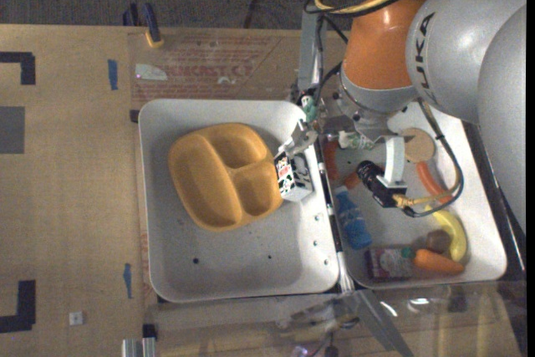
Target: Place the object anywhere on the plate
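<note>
Patterned carton point(290, 176) at plate point(219, 180) edge

small patterned carton point(292, 175) touching yellow divided plate point(226, 175) right edge, left bin.

The arm point(435, 38) reaches in from the right over the seam between the two bins. Its gripper point(294, 153) holds a small white carton point(291, 177) between its fingers, at the right edge of the yellow plate point(221, 175) in the left bin point(209, 272). The right bin point(485, 263) holds a blue packet point(353, 221), a carrot point(435, 262), a banana point(454, 234) and a pink pouch point(386, 262).
</note>
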Tool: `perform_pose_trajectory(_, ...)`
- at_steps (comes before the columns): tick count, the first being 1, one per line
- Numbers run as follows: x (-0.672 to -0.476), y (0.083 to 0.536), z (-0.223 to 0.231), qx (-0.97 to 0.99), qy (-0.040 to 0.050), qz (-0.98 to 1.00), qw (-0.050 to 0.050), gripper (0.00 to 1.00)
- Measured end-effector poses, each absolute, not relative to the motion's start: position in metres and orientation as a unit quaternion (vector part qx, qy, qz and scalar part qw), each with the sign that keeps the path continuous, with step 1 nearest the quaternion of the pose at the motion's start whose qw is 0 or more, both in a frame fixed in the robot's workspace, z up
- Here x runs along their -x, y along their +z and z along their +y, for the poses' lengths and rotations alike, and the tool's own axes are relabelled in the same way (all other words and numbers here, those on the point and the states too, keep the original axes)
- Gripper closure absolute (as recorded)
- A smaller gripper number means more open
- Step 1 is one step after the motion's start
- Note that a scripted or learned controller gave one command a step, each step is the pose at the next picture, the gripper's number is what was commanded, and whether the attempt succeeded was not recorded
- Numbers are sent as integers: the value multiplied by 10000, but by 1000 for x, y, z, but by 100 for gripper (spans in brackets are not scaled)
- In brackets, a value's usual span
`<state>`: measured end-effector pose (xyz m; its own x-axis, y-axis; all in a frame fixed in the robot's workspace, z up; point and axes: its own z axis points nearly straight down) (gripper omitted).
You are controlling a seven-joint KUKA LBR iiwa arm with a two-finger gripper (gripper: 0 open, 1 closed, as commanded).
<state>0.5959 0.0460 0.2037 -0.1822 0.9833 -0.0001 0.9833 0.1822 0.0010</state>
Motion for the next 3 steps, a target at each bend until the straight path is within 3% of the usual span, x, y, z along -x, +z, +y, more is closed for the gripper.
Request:
perform_pose_trajectory(1,-537,184,-18,-7203,-9,6936,-13,0)
perform_pose_trajectory(2,-538,194,-19,-7208,-1,6932,-5,100)
perform_pose_trajectory(3,-535,184,-62,-7857,-8,6186,-6,100)
